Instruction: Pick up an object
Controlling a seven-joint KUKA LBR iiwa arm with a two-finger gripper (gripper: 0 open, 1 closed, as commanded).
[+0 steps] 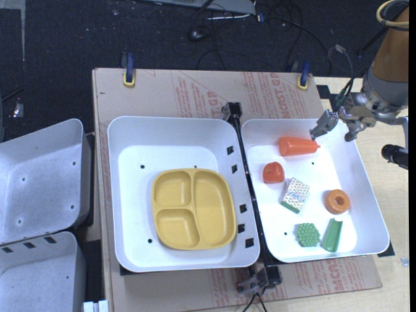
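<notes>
Six objects [299, 146]; one gripper [338, 127] spread, unladen.

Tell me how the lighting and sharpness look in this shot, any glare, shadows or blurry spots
In the camera view, light is even and soft; the white right bin and left bin look bright without hard glare. The yellow divided plate and orange carrot cast only faint shadows. The gripper looks slightly soft at its edges, the floor behind is dark and grainy.
</notes>
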